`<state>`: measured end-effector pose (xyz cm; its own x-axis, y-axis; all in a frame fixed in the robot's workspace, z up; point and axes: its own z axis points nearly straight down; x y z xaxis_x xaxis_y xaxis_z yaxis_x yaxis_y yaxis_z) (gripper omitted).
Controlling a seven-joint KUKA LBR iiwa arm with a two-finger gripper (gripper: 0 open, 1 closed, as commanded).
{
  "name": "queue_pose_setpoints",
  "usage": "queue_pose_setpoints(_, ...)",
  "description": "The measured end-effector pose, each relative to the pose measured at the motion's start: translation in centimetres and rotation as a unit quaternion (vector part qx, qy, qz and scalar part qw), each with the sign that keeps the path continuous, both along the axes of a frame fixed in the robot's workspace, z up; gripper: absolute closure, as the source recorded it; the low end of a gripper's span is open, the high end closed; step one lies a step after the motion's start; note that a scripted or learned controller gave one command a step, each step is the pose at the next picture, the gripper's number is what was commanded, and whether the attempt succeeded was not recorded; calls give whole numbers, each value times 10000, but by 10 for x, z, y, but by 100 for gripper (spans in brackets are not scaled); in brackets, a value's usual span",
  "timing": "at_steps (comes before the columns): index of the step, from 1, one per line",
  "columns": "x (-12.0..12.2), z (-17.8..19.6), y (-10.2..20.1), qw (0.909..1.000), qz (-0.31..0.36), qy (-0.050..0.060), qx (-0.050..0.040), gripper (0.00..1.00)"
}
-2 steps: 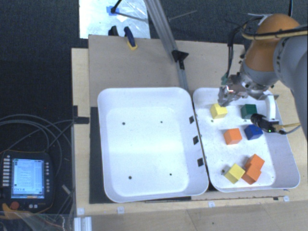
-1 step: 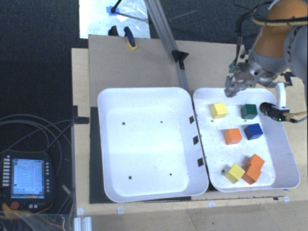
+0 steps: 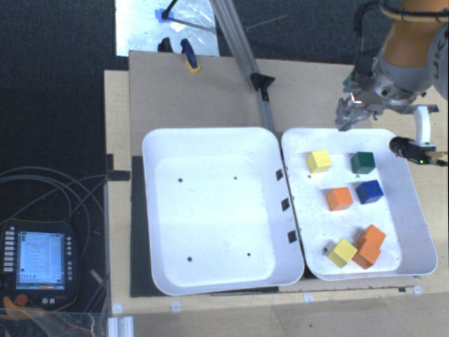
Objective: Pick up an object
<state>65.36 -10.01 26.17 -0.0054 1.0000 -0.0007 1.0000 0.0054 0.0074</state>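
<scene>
The right bin holds several small blocks: a yellow cube, a green cube, a blue cube, an orange cube, a second yellow block and an orange pair near the front. My gripper hangs over the back rim of that bin, above and behind the yellow and green cubes. Nothing shows between its fingers.
The left bin lies beside the right one, with black clips along the shared edge. A grey tripod leg slants over the bench at the back. A teach pendant with cables sits at far left.
</scene>
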Motion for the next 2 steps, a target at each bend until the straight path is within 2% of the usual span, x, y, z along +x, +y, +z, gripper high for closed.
queue_pose_setpoints(1, -10, -13, 52, 10000, 20, 35, 11, 100)
queue_pose_setpoints(2, -27, -3, 108, 10000, 28, 32, 14, 100)
